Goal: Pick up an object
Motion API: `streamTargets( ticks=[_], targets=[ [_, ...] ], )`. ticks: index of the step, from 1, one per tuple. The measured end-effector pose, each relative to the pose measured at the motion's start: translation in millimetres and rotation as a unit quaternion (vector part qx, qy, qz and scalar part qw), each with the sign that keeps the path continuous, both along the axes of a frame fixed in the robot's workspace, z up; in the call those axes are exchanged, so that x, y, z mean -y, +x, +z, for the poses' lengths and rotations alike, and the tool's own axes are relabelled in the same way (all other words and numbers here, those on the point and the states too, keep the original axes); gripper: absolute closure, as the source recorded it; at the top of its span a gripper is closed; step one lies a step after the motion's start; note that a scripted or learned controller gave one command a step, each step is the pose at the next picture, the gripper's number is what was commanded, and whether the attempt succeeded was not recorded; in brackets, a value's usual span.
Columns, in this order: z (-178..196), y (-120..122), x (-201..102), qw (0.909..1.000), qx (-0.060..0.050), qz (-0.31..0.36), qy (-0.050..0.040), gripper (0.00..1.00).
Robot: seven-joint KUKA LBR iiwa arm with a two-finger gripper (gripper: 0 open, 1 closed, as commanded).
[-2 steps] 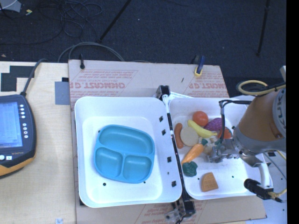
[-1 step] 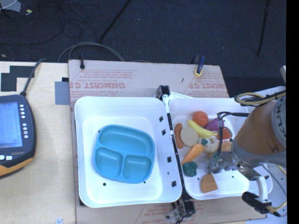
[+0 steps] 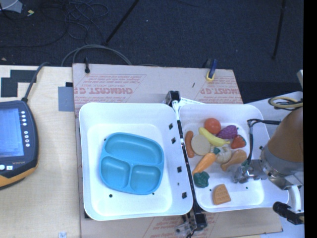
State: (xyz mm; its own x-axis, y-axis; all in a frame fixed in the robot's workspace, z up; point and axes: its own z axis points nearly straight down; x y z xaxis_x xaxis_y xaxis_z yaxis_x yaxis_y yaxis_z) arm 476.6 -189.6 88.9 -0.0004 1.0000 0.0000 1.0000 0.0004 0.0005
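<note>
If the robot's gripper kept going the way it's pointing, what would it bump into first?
Probably the tan bread-like piece. The gripper reaches in from the right, pointing left and slightly up into the food pile, and that piece lies nearest. Depth is hard to judge, so it might pass above it.

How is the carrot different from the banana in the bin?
The carrot is orange with a green tip; the banana is yellow. The carrot lies nearer the front of the right bin, by the broccoli; the banana lies further back, below the tomato. The carrot tapers straight to its end, while the banana curves. Both are toy foods lying flat in the same pile.
</note>
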Motion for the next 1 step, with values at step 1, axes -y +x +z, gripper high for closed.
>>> streamTargets(
  ticks=[1],
  targets=[
    [-0.2,0.5,1.9,1.0,0.0,0.001,0.0015,1.0]
  ],
)
